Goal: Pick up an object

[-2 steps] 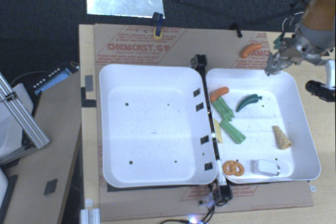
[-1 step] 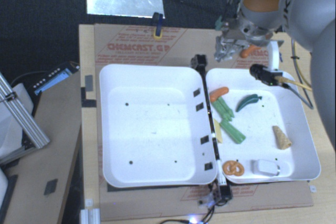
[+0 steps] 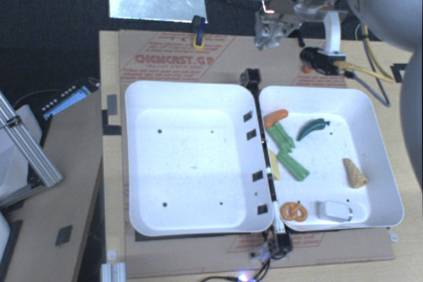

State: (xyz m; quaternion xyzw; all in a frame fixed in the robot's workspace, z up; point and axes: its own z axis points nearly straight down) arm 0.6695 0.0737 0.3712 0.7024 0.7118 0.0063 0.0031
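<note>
Lying in the right bin (image 3: 377, 142), near the divider, a green bean pod (image 3: 292, 166) is being judged light, stiff, best pinched across its middle; the gripper (image 3: 272, 33) is being held above the bench, aperture indeterminable.

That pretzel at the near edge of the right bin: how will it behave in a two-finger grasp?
The pretzel lies flat and thin, so fingers may struggle to get under it. Its open loops look fragile or snag-prone. It sits near the bin wall, which probably limits approach; rolling seems unlikely.
</note>
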